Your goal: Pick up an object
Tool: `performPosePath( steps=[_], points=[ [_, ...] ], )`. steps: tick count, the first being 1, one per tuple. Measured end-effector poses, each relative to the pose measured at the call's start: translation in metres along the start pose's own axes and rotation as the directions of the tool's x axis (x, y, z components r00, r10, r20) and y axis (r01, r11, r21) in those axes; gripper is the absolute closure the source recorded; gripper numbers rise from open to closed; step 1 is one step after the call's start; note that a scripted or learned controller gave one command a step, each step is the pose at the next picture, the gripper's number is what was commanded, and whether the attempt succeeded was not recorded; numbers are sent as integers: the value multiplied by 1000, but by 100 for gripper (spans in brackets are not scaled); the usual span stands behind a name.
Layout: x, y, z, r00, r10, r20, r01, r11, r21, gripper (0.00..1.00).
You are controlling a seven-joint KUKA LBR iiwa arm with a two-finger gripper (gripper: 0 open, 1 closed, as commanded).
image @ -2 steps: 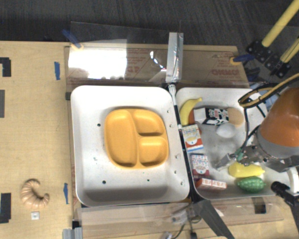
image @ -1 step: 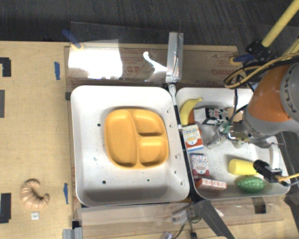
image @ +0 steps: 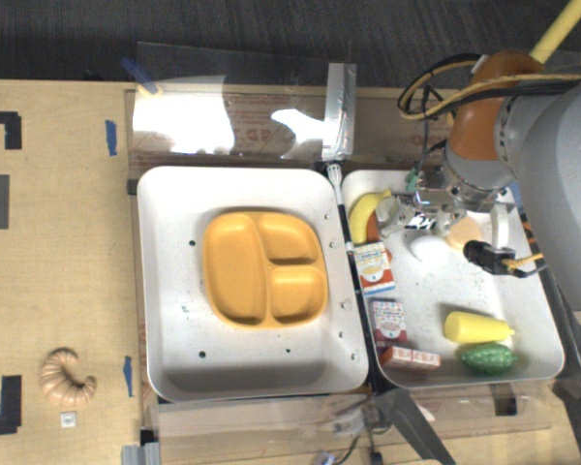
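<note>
Positioned over the upper part of the right bin [image: 436, 294], the gripper [image: 418, 219] is seen low above the white floor, just right of the banana [image: 364, 207]. Nothing is seen held in it, and whether it is apart or together cannot be told from this angle. The grey arm [image: 552, 153] is entered from the right edge of the frame, its orange band [image: 476, 129] being shown above the wrist.

The left bin [image: 165, 260] is occupied at its centre by an orange divided plate [image: 266, 264], which is laid flat with three compartments.

The other loose items are gathered in the right bin. The banana is lodged in the upper left corner, against the wall shared with the left bin. Below it, along the same wall, a small white and orange carton [image: 373, 265] is laid, and just below that a red and white packet [image: 388, 320]. A yellow item [image: 476, 327] is placed toward the lower right, with a green item [image: 486, 358] just below it, the two nearly touching. A small red and white box [image: 412, 358] is set near the bottom edge, left of the green item.

On the bench [image: 58, 211] at the lower left of the frame, well apart from both bins, a pale curled item [image: 68, 376] is left.
</note>
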State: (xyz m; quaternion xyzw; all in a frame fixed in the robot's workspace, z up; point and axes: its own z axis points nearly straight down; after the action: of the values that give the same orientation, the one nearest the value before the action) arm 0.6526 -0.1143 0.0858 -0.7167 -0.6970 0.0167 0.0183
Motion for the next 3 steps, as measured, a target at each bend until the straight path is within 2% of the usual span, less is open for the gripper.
performPosePath(
  steps=[1, 2, 3],
  points=[
    [-1, -4, 1, 1000, 9, -2, -9, 1000, -18, 0],
    [-1, -5, -9, 1000, 8, 2, -8, 1000, -18, 100],
    [0, -5, -9, 1000, 7, 1, -7, 1000, -19, 0]
  ],
)
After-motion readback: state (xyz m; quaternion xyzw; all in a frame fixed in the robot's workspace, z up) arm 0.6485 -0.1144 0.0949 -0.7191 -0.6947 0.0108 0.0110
